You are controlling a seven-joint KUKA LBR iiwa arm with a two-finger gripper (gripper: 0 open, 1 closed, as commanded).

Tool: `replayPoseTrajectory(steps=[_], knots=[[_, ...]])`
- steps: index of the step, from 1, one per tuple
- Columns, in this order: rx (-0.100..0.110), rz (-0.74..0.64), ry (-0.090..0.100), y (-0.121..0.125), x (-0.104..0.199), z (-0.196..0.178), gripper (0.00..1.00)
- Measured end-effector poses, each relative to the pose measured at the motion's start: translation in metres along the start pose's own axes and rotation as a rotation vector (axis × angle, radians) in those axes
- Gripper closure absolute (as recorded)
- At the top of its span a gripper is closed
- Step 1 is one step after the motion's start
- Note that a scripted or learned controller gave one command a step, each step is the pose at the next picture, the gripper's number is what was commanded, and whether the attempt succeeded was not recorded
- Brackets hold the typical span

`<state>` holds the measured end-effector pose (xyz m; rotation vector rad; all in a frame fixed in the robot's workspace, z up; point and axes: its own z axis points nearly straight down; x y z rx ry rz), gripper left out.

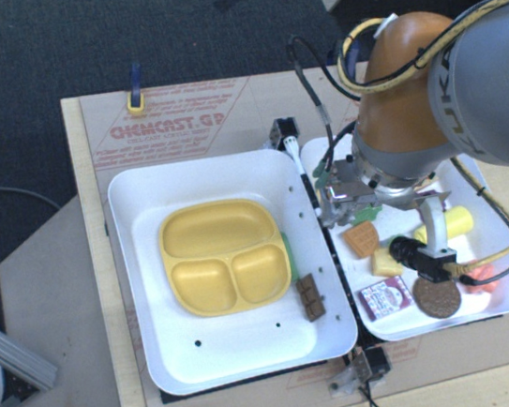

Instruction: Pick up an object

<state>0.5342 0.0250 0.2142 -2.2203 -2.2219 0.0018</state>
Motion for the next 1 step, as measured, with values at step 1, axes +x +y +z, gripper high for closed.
replayPoseTrajectory(steps=[1], knots=[[-0.004,-0.001,0.0,0.0082,0.0029,-0.0134,1.0]])
